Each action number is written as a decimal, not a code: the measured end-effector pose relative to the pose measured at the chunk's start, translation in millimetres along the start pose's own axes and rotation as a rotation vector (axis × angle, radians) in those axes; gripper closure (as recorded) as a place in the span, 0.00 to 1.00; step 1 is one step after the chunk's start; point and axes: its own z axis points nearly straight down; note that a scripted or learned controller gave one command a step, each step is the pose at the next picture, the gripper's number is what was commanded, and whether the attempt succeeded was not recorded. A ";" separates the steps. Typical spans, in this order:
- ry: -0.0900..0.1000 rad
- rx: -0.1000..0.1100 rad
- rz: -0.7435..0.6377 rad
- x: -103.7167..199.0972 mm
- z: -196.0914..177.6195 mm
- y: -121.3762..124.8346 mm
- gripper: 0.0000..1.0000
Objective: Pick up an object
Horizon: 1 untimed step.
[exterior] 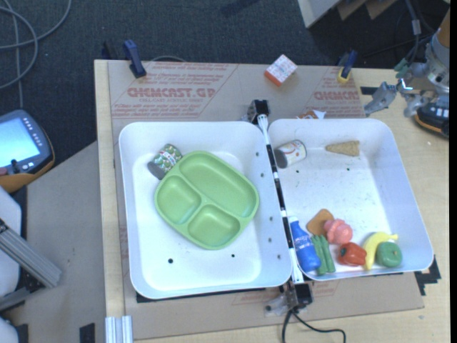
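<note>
A cluster of small toy foods is lying in the near corner of the right bin [400, 170]: a blue bottle [303, 245] against the inner wall, green beans [323, 254] just beside it, an orange piece [319, 221], a pink piece [338, 230], a red pepper [350, 254], a yellow banana [374, 246] and a green apple [389, 254], most of them touching one another. Farther back in the same bin a small white can [290, 152] is lying on its side near the divider, and a tan wedge [343, 148] is resting well apart from it. The left bin [143, 256] is holding a green divided plate [207, 199], with a patterned can [165, 161] touching its far left edge. On the worktop [214, 91] behind the bins a small orange and white box [280, 69] is sitting alone. The gripper [400, 95] is hanging at the far right, beyond the right bin's back corner, away from every object; whether the jaws are apart or together cannot be told.
</note>
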 end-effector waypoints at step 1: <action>0.018 0.034 -0.003 41.7 73.7 -97.4 0.00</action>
